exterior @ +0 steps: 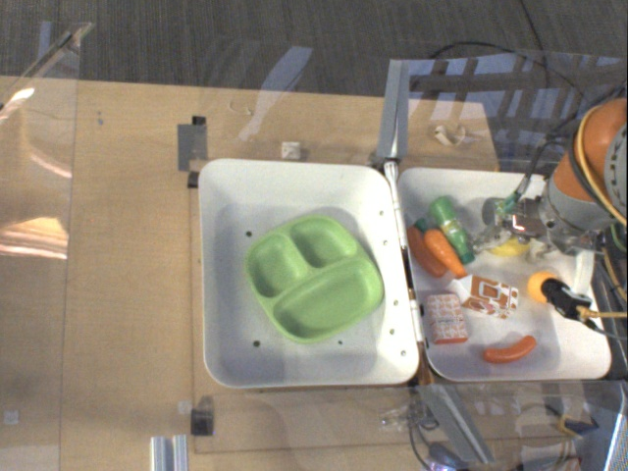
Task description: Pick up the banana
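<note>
The jaws of the gripper point(520, 226) are set low in the right bin point(589, 366), and whether they are wide or narrow cannot be told; the banana point(509, 249) is seen as a small yellow patch just below them. Beside them toward the left lie a green bottle point(450, 226) and a carrot point(436, 251). Farthest off, a green divided plate point(312, 279) is held in the left bin point(226, 341).

Grey-orange arm point(599, 165) at right — end effector point(512, 216) low
</note>
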`<state>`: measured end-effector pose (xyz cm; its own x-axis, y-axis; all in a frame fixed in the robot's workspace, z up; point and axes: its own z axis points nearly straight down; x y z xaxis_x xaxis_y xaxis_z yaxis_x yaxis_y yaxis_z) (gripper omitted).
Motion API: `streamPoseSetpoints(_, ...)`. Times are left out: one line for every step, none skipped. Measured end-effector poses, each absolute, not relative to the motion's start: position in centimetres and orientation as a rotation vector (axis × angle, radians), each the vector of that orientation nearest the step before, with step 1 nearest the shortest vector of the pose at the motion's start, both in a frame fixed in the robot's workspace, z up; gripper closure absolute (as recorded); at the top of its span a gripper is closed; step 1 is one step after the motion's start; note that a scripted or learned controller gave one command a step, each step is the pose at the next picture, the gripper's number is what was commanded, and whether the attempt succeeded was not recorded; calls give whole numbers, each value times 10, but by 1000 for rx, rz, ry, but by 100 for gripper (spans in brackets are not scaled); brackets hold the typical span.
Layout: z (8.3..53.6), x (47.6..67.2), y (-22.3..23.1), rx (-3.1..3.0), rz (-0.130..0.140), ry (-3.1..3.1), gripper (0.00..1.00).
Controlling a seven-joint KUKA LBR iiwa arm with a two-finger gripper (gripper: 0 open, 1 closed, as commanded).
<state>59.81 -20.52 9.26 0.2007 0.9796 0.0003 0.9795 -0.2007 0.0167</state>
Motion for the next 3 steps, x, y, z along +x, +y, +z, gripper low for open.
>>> streamPoseSetpoints(106,601,-205,2411,21,1980,100)
streamPoseSetpoints(208,660,-161,2222,5,2213,100)
streamPoseSetpoints(208,659,-161,2222,4,2213,0)
